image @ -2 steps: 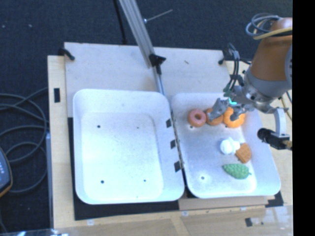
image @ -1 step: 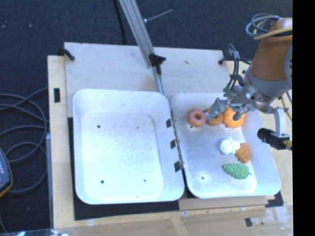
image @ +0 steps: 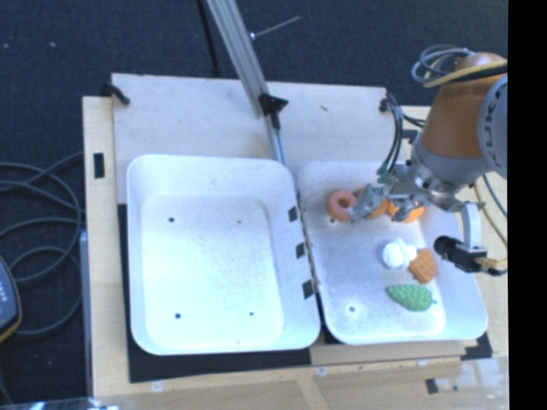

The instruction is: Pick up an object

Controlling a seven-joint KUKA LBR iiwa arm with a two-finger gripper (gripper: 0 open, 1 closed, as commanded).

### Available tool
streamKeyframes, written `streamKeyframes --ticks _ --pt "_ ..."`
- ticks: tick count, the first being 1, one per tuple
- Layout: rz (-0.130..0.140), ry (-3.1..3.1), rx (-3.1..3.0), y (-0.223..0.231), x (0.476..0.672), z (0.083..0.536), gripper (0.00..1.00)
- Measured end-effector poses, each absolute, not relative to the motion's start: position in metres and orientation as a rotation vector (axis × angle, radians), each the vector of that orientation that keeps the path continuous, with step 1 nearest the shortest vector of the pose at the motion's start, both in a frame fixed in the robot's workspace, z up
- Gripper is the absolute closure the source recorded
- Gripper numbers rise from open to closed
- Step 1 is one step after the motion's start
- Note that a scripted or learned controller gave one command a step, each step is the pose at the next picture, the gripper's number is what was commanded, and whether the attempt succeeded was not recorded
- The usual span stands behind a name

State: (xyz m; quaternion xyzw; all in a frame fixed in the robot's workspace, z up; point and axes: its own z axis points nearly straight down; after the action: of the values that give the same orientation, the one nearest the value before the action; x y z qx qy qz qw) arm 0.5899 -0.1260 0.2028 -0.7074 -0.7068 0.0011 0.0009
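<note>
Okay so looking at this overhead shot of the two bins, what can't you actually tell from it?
1. Gripper: in the camera view it is too small and blurred to tell whether it grips anything.
2. Orange object: partly covered by the wrist, so its shape is unclear.
3. Arm: cut off by the right edge.
4. White object and tan piece: too small to identify; touching or apart is unclear.
5. Dark device: cut off by the left edge.

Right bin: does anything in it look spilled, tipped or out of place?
Nothing stands out. The pink ring, white piece, orange-brown piece and green piece lie loose inside the right bin, with the gripper beside the ring.
</note>
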Motion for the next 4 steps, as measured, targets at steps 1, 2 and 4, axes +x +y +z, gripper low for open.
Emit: streamKeyframes --ticks 1,2,4 --pt "0.004 -2.219 -2.221 -0.129 0.591 0.161 0.0" --pt "0.003 -2.22 -2.221 -0.131 0.592 0.099 0.0" --pt "-0.006 -2.225 -2.225 -0.127 0.587 0.17 1.0"
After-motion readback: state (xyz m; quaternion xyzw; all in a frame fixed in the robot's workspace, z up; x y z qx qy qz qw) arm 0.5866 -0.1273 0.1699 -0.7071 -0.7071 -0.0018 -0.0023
